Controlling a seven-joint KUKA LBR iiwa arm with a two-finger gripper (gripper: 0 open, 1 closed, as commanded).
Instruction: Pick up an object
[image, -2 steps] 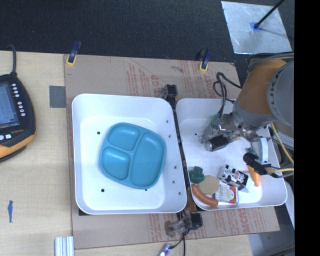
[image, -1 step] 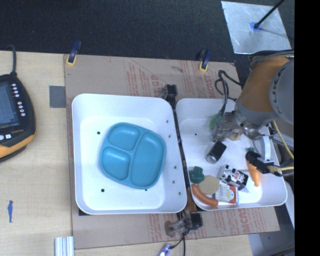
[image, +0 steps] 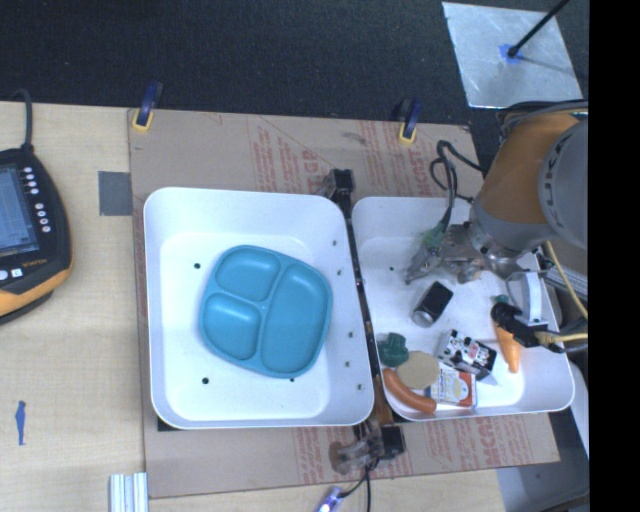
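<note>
So the hand (image: 430, 262) was down in the upper part of the right bin (image: 540, 395), its metal fingers splayed apart with nothing between them. Just below it lay a small black cylinder (image: 433, 302), tilted on its side with a paler end facing down-left, close to the hand, though I couldn't tell whether they touched.

The rest of the clutter sat along the bin's lower edge: a dark green lump (image: 392, 349), a tan round disc (image: 420, 370) overlapping an orange hot-dog-shaped toy (image: 405, 397), a small red and white packet (image: 455, 388), and a black and white printed card (image: 468, 352). Off to the right was an orange carrot-like piece (image: 509, 348) with a black end.

The left bin (image: 170, 390) held only a blue divided plate (image: 266, 310) with three compartments, sitting about in the middle.

Both bins rested on a brown cardboard sheet (image: 250, 155) clamped at the top with blue and yellow clips (image: 146, 106), on a light wood tabletop (image: 60, 400). A teach pendant (image: 30, 235) lay at the left edge, and dark carpet ran behind.
</note>
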